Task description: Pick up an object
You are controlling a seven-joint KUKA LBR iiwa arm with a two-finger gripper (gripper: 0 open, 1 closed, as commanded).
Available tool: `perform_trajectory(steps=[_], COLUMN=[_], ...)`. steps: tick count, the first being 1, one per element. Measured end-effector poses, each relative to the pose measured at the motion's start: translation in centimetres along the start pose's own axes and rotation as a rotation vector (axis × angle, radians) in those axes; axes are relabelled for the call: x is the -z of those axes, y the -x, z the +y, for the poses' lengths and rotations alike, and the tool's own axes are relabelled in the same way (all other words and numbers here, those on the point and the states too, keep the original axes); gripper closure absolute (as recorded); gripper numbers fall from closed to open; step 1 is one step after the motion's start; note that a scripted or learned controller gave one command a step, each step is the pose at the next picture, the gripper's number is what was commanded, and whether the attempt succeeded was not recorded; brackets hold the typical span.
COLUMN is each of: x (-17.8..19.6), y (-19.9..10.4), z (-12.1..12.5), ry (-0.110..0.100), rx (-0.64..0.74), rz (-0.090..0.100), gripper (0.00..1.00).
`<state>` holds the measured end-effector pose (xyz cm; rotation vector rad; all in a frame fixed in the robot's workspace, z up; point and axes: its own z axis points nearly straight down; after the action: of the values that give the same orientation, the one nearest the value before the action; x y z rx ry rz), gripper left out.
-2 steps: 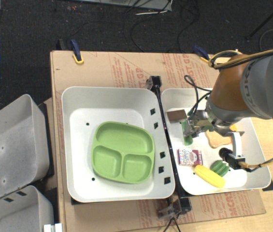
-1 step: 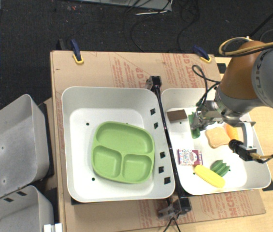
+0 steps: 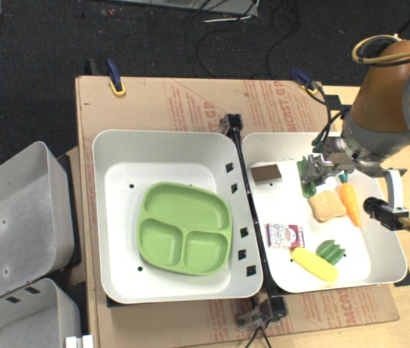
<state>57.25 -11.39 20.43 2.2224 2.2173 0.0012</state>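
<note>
The right bin (image 3: 383,261) holds several small items: a brown block (image 3: 265,172), a tan bread slice (image 3: 326,206), an orange carrot (image 3: 349,203), a pink and white carton (image 3: 285,235), a yellow banana-like piece (image 3: 314,264) and a small green ridged piece (image 3: 330,251). My gripper (image 3: 315,171) is low in the upper part of this bin, right over a dark green item (image 3: 308,187) that it partly hides. The bread slice and carrot lie just below and to the right of it.
A light green divided plate (image 3: 185,228) lies in the left bin (image 3: 110,194). A black divider with clips runs between the two bins. Grey tubs (image 3: 16,216) stand off the bench at left. Cables hang beside the arm at right.
</note>
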Motion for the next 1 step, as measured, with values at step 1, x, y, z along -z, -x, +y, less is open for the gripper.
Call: perform_trajectory(steps=[1], x=[4.33], y=[0.0], z=[0.08], ry=[0.0], rx=[0.004], rz=[0.0], gripper=[1.0])
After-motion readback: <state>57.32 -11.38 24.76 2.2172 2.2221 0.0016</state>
